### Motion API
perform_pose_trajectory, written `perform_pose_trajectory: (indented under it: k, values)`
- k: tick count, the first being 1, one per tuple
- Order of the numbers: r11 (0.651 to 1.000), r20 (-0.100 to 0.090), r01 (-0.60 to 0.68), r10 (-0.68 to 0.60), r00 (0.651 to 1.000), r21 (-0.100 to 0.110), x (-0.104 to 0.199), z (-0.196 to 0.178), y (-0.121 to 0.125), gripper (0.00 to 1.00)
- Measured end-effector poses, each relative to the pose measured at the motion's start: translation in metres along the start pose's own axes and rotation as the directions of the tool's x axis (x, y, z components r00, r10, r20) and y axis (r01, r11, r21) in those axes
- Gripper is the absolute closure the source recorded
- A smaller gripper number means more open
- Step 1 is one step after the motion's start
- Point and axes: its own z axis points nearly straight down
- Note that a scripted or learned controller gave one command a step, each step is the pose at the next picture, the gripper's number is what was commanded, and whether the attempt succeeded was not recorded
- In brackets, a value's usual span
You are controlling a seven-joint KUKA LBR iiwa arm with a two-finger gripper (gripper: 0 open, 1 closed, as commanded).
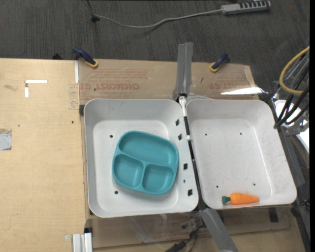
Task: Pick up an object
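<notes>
Pincer: I cannot tell its state from this view. At the right edge I get a bundle of black cables (288, 110), a yellow loop (294, 66) and something shiny, possibly part of the arm, too cropped to be sure.

The nearest thing to that is the right bin (268, 142). A toy carrot (240, 199) lies flat on its floor, right against the near wall, toward the near-left corner. Its long axis runs left-right, parallel to that wall, with the green top pointing left and the orange tip pointing right.

The left bin (96, 147) touches the right one along the middle seam. It holds a teal divided plate (145, 162), three compartments, sitting flat, roughly centred and turned a little askew.

Both bins sit on cardboard (128, 81) on the wooden desk (39, 147). Two blue clamps, one left (84, 56) and one right (219, 61), grip the cardboard's far edge. A grey bar (185, 69) stands at the far end of the seam. On the dark floor beyond are a cable and a power strip (246, 6).
</notes>
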Motion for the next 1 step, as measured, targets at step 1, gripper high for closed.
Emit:
perform_pose_trajectory:
  k: [1]
  values:
    - [1.0,0.0,0.0,0.0,1.0,0.0,0.0,0.0,0.0,0.0]
